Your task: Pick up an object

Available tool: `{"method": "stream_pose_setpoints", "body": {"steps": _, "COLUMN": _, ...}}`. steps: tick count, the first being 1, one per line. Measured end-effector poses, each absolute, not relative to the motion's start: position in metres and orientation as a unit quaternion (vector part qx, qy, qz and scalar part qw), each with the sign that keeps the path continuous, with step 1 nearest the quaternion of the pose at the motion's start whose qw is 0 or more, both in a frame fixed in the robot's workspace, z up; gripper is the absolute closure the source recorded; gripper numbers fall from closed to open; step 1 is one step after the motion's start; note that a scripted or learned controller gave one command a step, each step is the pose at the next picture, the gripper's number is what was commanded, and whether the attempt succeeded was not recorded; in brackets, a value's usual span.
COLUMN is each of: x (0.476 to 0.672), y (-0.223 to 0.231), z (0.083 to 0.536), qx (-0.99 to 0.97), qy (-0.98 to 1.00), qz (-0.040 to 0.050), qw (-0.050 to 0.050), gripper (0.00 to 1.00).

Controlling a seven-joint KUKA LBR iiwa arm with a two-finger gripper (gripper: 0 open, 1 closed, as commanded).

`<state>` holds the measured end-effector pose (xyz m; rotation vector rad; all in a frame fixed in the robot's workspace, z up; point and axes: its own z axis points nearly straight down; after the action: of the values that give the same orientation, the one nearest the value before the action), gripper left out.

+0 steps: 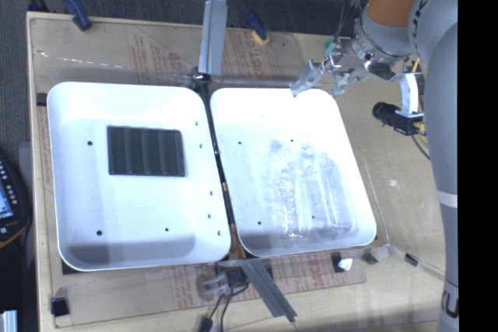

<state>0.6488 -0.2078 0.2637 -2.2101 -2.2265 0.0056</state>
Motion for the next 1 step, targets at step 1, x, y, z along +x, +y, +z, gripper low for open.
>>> {"method": "stream_pose_setpoints", "body": {"steps": 1, "x": 0.5979, "y": -0.211, "z": 0.2624, "qx": -0.778, "qy": -0.628, "qz": 0.0017, "qw": 0.003, "gripper": 0.0}}
